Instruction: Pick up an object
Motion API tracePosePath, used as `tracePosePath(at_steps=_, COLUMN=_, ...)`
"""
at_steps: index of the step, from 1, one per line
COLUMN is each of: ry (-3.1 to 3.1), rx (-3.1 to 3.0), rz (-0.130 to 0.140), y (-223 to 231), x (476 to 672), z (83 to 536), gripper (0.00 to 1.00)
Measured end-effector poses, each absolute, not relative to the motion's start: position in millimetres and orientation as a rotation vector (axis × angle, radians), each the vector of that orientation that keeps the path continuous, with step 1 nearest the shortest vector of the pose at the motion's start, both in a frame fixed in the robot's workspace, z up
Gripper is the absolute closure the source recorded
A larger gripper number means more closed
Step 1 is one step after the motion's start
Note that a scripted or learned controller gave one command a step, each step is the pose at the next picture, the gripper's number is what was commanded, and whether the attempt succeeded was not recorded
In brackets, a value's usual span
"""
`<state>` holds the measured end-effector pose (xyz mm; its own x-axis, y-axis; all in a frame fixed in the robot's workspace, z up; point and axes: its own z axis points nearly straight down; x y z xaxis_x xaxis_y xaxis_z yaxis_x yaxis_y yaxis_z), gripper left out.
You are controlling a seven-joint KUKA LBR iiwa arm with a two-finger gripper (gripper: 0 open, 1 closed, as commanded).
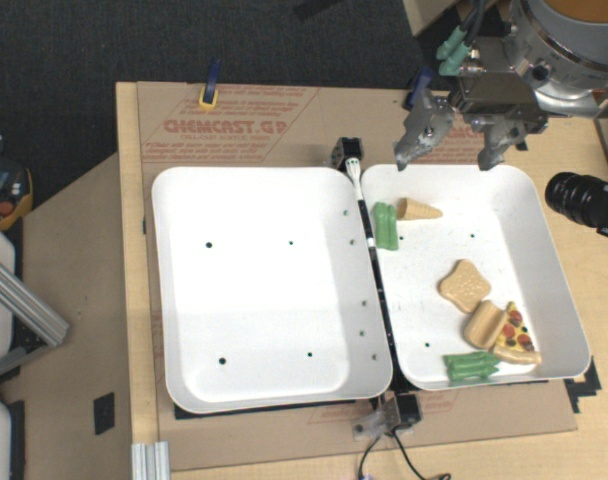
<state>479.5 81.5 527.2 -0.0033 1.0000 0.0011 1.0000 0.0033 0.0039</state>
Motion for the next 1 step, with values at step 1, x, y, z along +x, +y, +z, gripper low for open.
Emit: tracePosePath(at_steps=1, ry=2.219, rx=2.219, rz=0.008, y=79.7, x=480.1, z=537.6, gripper=1.0)
